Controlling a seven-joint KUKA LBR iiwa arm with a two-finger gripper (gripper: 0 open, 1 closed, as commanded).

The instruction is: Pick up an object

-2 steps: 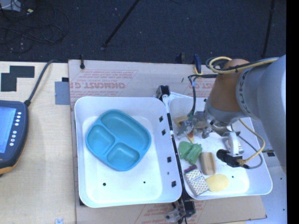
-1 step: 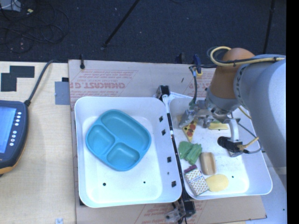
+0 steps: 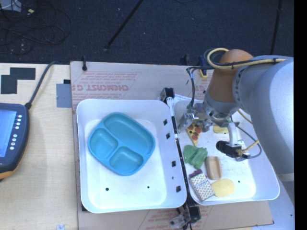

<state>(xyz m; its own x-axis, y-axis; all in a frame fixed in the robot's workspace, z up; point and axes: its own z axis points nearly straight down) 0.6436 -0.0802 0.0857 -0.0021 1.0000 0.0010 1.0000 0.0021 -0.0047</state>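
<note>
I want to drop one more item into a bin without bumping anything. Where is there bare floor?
Left bin: bare floor in front of the blue divided plate. Right bin: crowded along the divider, where the green toy, bread roll, checkered packet and yellow lemon cluster.

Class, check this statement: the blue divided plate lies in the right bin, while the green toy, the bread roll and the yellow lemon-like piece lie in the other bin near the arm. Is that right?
Not quite. The camera view shows the blue divided plate in the left bin, not the right. The green toy, bread roll and yellow lemon-like piece lie in the right bin, near the arm.
</note>
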